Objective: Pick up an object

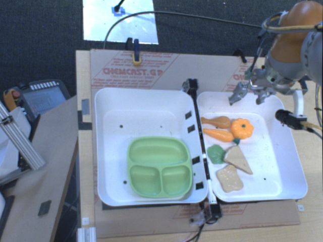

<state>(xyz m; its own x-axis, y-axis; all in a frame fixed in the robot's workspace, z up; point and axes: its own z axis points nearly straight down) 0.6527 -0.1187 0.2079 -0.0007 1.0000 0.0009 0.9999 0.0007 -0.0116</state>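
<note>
My gripper hangs open above the far edge of the right bin, with nothing between its fingers. Below and in front of it lie several toy foods: a chicken drumstick, a carrot, an orange pumpkin, a green leafy piece, a tan wedge and a cracker-like slice. The gripper is apart from all of them, nearest the drumstick and pumpkin.
The left bin holds a green divided plate near its front. A black divider runs between the bins. A control pendant and a metal rail sit off the bench at left.
</note>
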